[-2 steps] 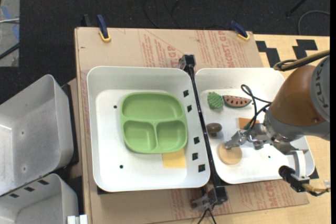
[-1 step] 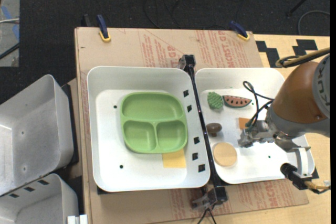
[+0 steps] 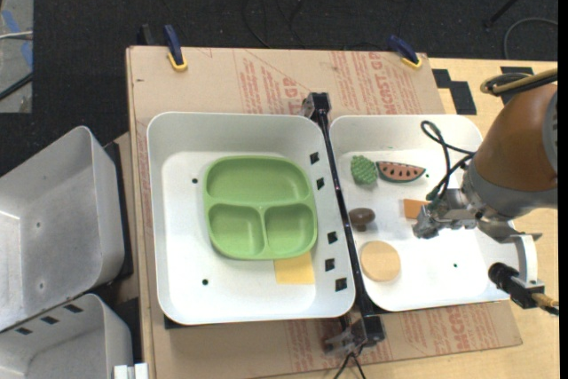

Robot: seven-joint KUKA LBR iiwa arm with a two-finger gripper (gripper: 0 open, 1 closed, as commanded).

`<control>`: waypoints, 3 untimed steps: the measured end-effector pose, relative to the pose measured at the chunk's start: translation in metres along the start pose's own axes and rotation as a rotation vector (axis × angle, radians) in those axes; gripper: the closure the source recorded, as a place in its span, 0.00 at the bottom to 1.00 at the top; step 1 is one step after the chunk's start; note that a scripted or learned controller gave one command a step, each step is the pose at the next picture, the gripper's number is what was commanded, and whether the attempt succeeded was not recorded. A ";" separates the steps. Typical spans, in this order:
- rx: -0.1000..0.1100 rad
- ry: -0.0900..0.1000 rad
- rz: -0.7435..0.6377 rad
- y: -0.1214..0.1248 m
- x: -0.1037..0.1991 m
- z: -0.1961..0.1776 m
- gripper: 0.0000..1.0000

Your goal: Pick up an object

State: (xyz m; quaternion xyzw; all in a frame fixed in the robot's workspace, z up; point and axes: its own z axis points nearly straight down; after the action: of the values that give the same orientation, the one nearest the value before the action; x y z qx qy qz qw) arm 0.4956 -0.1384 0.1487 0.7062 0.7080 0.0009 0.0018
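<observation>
Objects are seen scattered in the right bin, all close to the gripper, which is lowered over that bin's floor at the end of the grey arm with its orange band. Whether the tool is open or closed cannot be told. A small orange block lies just beside the gripper, on its side toward the left bin, and touching or nearly touching it. A watermelon slice, flat, red with a dark rind and dark seeds, lies beyond the gripper toward the far wall. A green, knobbly-textured piece is placed just beside the slice. A small brown rounded item lies farther from the gripper, toward the divider. A tan flat disc, smooth, rests nearer the front wall. In the left bin, well apart from the gripper, a light green plastic tray with three compartments is found, with a thin yellow square at its near edge. Red print is noted on the cardboard base but cannot be read.
</observation>
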 end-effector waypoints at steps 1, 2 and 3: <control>-0.002 -0.001 -0.001 0.010 -0.004 -0.057 1.00; 0.000 0.000 0.000 0.012 -0.004 -0.078 1.00; 0.005 0.004 -0.006 0.017 0.057 -0.074 1.00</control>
State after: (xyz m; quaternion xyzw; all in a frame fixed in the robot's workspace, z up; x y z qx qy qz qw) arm 0.5120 -0.0813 0.2228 0.7042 0.7100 0.0005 -0.0013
